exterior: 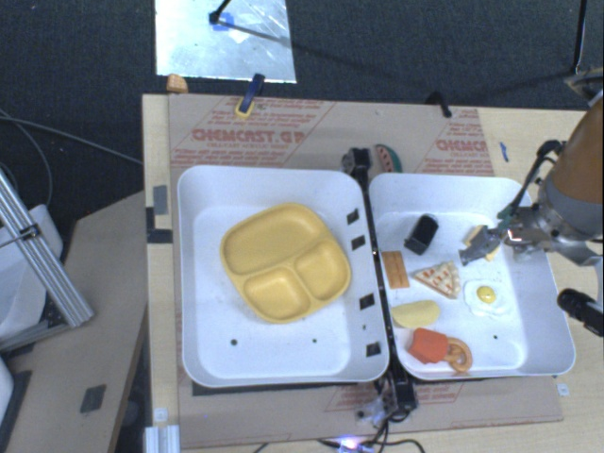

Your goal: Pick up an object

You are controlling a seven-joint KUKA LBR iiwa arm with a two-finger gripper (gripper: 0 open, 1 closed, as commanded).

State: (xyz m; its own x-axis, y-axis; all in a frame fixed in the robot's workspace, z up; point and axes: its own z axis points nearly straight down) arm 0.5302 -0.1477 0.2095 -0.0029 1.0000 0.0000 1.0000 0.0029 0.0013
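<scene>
Camera view: gripper [479, 243], jaws slightly apart and holding nothing, hovers mid-right; lower it squarely over the egg [485, 295] before closing.

Dark blue-grey carpet floor [75, 55] across top of my feed. Shiny metal sheet [225, 25] lying flat on it, glare on surface, thin black rod crossing it. Black cables [28, 144] trailing over carpet at left. I note tan wooden bench top [104, 281], with brown cardboard sheet [311, 130] bearing red print laid on it. Aluminium extrusion frame [38, 258] at left edge. Light even, soft shadows.
</scene>
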